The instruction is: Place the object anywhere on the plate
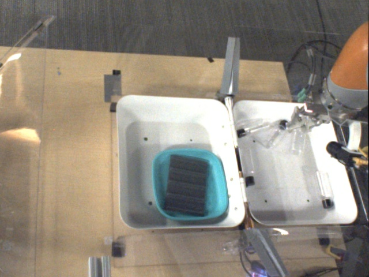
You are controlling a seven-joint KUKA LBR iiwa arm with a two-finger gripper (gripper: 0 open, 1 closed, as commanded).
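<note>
Pincer (300, 120): over the far part of the right bin (300, 212), below the arm's orange band (353, 59); whether it is open or closed, I cannot tell
Object (187, 184): dark, ribbed block; lying flat on the plate, well to the pincer's left and nearer the camera
Plate (217, 180): teal, square; in the near part of the left bin (132, 154)
Bins: side by side, touching along the middle

The arm (350, 68) enters from the upper right, its orange band at the frame's edge and the grey wrist below it. The gripper (302, 120) seems to reach leftward, low; its outline is blurred.
</note>
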